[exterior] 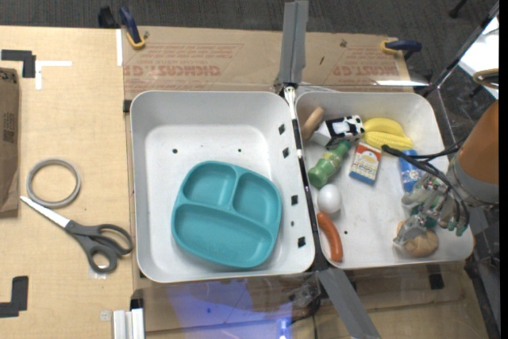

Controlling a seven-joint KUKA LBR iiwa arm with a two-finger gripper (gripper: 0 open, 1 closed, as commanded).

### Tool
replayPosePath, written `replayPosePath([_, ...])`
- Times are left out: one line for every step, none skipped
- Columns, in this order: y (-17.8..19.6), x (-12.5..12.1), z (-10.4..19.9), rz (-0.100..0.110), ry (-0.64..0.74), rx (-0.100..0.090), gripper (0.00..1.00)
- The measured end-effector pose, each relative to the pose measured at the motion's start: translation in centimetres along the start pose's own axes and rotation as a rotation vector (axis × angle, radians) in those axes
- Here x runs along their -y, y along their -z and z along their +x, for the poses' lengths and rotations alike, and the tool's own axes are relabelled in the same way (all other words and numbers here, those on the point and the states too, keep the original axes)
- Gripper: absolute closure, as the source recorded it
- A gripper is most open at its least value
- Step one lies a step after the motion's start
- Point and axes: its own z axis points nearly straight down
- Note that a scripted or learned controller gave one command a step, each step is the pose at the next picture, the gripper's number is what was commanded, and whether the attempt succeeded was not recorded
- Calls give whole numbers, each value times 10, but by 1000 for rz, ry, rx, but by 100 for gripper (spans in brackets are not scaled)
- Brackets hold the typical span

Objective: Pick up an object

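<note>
Under fingers (414, 228): potato (418, 244), long axis left-right.

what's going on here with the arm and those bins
A robot arm reaches in from the right, and its gripper is down in the right bin, right over a tan, potato-like object in the near right corner. Other toy foods lie around that bin. The left bin holds a teal divided plate.

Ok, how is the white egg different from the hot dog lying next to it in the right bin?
The egg is white and rounded; the hot dog is orange-red and long. The egg looks smaller and compact, while the hot dog stretches toward the near wall. Both lie loose on the floor of the right bin, along its left side, apart from the gripper.
</note>
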Motion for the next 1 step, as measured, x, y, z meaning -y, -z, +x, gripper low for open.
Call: replayPosePath([0, 5, -5, -6, 6, -2, 0])
